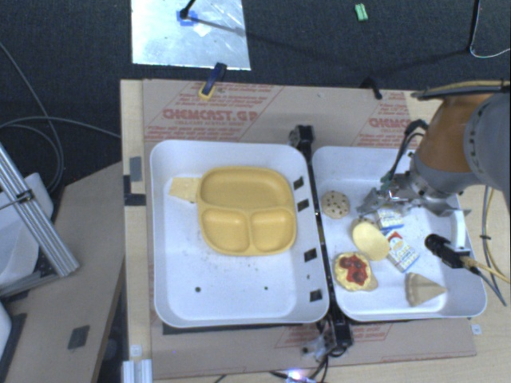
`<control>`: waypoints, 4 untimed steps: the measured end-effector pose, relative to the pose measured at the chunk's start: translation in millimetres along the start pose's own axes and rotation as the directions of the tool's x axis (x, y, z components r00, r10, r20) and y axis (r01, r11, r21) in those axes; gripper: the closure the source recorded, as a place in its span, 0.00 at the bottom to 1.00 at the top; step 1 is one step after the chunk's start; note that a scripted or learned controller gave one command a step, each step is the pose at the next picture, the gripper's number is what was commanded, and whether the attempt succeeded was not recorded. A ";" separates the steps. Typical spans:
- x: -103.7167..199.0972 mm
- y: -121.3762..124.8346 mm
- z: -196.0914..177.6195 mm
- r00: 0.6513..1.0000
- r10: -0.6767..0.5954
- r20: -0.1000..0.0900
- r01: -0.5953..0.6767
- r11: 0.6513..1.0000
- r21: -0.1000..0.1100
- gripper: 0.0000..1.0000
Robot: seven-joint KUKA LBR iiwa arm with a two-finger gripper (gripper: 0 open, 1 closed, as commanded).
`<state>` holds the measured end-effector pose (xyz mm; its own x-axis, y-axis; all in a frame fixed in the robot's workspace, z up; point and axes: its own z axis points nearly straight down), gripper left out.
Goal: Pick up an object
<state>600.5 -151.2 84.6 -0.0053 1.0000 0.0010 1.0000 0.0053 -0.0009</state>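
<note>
Nothing's picked up yet: the hand (386, 200) is down in the right bin (471, 298) by the small carton (391, 219), can't tell if it's gripping.

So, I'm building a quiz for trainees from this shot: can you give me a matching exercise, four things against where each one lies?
Things:
1. yellow divided tray
2. cookie
3. pizza slice
4. gripper

Places:
A. right bin, near its front edge
B. middle of the left bin
C. right bin, upper part, over a small packet
D. right bin, by its left wall

Pairs: 1-B, 2-D, 3-A, 4-C
</note>
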 end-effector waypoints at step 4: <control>48.8 -13.6 -10.7 1.000 0.003 0.001 -0.003 1.000 -0.004 1.00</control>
